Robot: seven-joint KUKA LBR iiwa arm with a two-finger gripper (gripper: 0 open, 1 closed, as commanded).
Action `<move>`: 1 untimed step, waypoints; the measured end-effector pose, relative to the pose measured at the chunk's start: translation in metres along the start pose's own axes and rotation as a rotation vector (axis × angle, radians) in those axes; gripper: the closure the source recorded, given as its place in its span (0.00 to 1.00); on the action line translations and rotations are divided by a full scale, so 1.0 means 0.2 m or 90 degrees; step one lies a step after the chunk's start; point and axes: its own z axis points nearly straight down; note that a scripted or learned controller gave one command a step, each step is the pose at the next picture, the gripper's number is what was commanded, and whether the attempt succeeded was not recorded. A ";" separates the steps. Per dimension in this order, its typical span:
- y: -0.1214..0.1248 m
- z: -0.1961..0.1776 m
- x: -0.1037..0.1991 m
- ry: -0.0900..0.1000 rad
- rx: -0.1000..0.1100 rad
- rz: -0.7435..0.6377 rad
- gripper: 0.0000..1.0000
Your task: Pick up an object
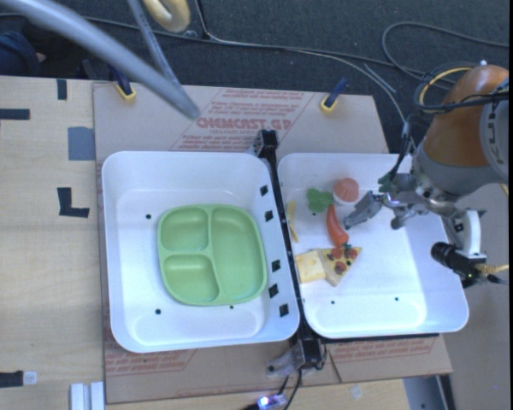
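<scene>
We see the grey two-finger gripper (pixel 378 210) above the right white bin (pixel 410 314), its fingers spread open with nothing between them. Just beside it, to its left, lies the small red carrot-shaped toy (pixel 335 225). The green divided plastic plate (pixel 211 254) rests in the left white bin (pixel 128 229).

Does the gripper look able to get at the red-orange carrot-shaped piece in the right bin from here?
Probably yes. The gripper hangs just right of the carrot-shaped piece with nothing lying between them, though the pizza slice and green piece sit close by.
</scene>
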 end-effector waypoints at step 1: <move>0.02 -0.04 0.00 -0.001 -0.008 -0.002 0.00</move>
